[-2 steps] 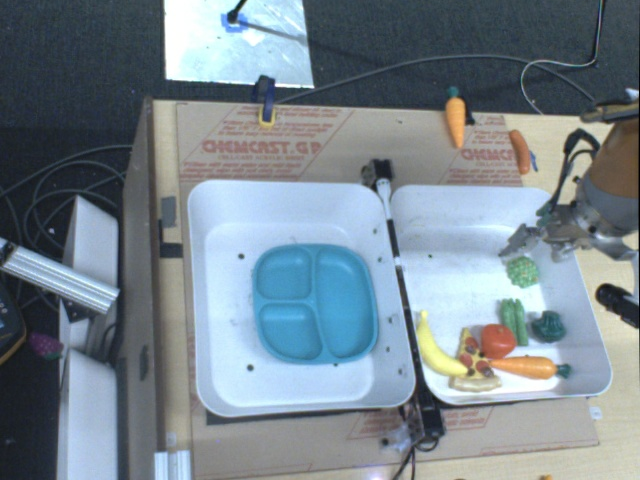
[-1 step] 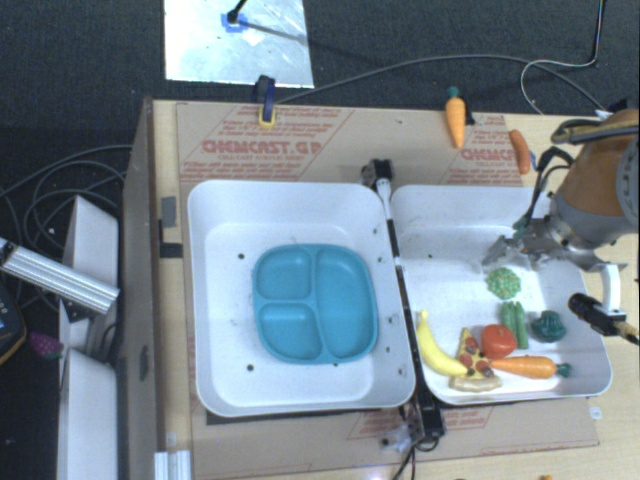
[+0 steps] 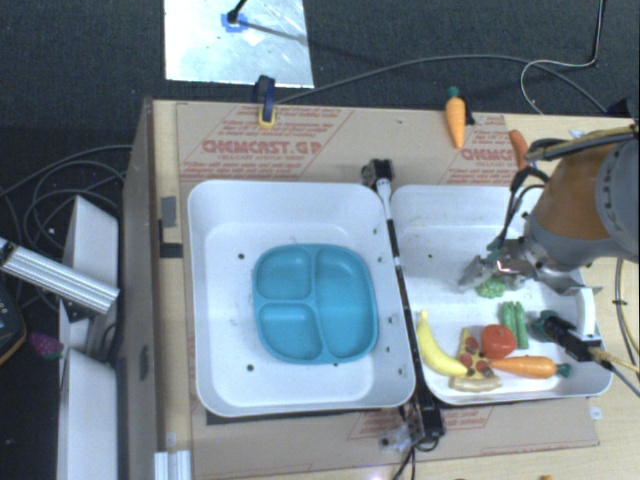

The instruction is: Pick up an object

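the gripper [image 3: 492,271] sits low in the right bin [image 3: 440,218], toward the right of the frame, just above a small green leafy toy vegetable [image 3: 491,289]. whether its fingers are spread or pressed together cannot be told from this slant. below it, along the bin's lower edge, lie a banana [image 3: 436,346], a pizza slice [image 3: 473,361], a tomato [image 3: 498,341], a carrot [image 3: 524,366] and a green bean pod [image 3: 514,321], the tomato touching both pizza slice and carrot. the left bin [image 3: 215,268] holds a blue divided plate [image 3: 314,302] at its centre. a second carrot [image 3: 456,120] lies outside the bins at the upper right, on the cardboard sheet [image 3: 300,138].
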Controlling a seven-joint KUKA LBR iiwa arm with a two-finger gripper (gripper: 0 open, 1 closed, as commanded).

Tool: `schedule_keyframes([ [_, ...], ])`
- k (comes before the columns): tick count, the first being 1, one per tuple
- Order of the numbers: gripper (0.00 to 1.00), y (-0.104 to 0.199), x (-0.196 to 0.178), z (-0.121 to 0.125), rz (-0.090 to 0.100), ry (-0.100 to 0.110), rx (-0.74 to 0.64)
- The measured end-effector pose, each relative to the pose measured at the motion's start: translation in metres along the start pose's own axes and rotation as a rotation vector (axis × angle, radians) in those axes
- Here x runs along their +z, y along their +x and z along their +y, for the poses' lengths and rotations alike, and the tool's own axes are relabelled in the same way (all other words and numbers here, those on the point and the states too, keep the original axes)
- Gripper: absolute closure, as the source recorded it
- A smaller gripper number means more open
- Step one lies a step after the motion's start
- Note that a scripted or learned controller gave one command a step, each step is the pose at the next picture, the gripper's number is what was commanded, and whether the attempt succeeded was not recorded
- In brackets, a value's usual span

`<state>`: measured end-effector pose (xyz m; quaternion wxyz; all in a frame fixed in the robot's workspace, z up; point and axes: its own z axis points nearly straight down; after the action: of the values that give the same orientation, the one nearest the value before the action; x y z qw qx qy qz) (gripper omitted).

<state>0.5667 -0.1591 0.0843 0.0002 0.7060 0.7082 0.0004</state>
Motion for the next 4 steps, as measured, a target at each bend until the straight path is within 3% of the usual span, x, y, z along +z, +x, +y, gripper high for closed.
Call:
schedule_keyframes([
  [1, 0.0, -0.028, -0.001, 0.08, -0.002, -0.003, -0.001],
  [2, 0.0, -0.002, 0.0, 0.027, 0.0, 0.0, 0.001],
  [3, 0.0, -0.008, 0.0, -0.007, -0.001, 0.0, 0.002],
  [4, 0.0, -0.044, 0.0, -0.031, -0.001, 0.001, 0.003],
])
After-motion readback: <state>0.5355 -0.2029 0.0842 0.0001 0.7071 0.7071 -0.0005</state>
